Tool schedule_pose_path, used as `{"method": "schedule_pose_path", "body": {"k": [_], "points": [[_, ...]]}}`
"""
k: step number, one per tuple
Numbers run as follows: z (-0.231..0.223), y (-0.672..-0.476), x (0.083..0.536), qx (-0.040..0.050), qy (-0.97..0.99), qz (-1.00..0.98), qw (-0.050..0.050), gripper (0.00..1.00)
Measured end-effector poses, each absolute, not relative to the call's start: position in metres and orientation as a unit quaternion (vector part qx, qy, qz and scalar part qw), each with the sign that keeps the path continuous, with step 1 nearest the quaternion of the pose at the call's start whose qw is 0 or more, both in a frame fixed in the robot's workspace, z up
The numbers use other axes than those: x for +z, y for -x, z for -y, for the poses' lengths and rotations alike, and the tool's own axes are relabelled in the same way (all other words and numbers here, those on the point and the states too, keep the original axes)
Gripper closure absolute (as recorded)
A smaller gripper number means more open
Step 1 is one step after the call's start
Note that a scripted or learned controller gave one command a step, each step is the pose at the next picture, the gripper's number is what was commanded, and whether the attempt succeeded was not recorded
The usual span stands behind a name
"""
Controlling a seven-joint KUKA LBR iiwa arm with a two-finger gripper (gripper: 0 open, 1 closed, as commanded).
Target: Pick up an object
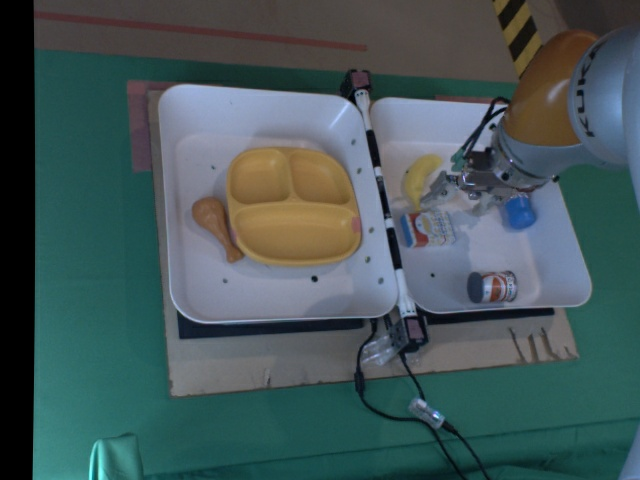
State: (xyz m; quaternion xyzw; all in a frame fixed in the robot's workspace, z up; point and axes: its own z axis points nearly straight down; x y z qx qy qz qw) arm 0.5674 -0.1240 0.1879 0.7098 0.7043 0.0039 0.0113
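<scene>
Gripper [452, 190] hung over right bin [560, 268], fingers apparently spread and holding nothing, between banana [419, 177] and small carton [428, 228] just below; best to centre on one, then descend straight before closing.

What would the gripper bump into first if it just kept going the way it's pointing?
Probably the banana: the gripper points leftward and down, right beside it. The carton lies just below. From this slanted view, depth is uncertain.

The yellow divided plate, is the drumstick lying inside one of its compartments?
No, the drumstick lies in the left bin beside the yellow divided plate's left rim.
</scene>
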Motion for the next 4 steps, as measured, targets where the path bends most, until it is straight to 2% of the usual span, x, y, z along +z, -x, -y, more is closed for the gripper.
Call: {"method": "schedule_pose_path", "body": {"k": [1,2,3,4], "points": [[0.127,-0.570,0.204,0.0076,-0.712,-0.702,0.018,1.00],[0.127,-0.570,0.204,0.0076,-0.712,-0.702,0.018,0.00],[0.102,-0.530,0.188,0.0056,-0.710,-0.704,0.014,0.00],[0.105,-0.532,0.203,0.0091,-0.712,-0.701,0.020,1.00]]}}
